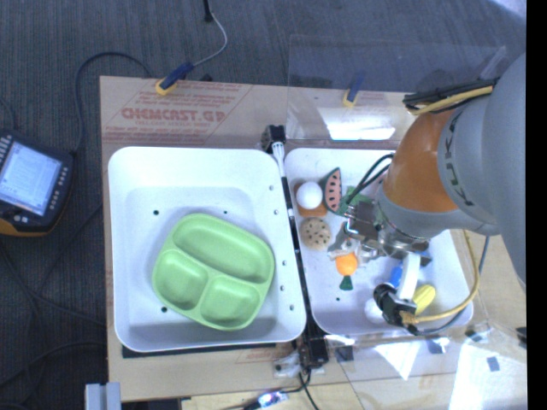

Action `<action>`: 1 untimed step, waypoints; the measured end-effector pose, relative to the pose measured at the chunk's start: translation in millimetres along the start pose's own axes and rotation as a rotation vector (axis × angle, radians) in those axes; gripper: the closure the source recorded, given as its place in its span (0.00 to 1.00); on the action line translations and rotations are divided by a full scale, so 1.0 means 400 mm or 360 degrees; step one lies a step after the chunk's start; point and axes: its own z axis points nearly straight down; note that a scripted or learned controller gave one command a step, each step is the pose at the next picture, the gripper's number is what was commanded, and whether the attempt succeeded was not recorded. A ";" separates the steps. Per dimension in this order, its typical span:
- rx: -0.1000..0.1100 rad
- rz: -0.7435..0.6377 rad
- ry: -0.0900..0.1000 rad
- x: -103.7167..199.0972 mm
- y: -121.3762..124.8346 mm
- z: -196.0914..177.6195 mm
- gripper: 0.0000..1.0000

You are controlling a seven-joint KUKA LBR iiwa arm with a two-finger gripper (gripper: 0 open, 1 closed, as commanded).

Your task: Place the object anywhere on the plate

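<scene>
Pick-up step: your hand [349,248] sits over the carrot [346,265], grip state unclear; next, lift it leftward to the plate [214,270].

Bright, even light; glare on clear sheet [359,126]; soft focus.

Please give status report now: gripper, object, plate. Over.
Gripper down in right bin, over small orange toy; grasp not confirmed. Green divided plate waits in left bin. Egg, cookie, watermelon slice lie close by.
</scene>
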 end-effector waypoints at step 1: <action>-0.0009 -0.0083 0.0005 0.148 0.007 -0.142 1.00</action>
